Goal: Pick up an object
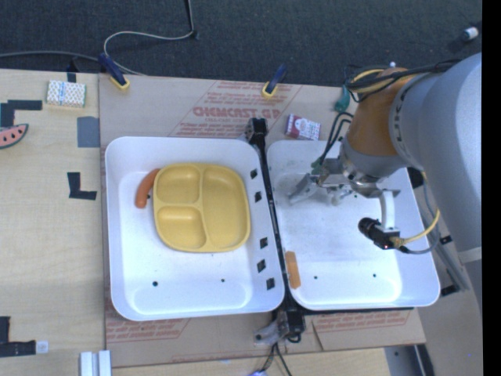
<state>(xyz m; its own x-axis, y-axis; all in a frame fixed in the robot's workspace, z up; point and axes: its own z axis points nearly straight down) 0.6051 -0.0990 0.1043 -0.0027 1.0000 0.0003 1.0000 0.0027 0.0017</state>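
A cardboard-covered tabletop carries two white bins. The claw, fingers spread and holding nothing, hovers in the right bin; the nearest pickable, an orange piece, lies at lower centre and wants a square, centred approach.

Two shallow white plastic bins, the left bin and the right bin, sit side by side on a brown cardboard sheet with red lettering that covers the pale wooden surface. Near the sheet's back edge are two yellow-and-blue clamps and a small red-and-white packet. At far left lie a small white patterned block and a watermelon-slice toy, and a black cable trails over the dark floor behind.
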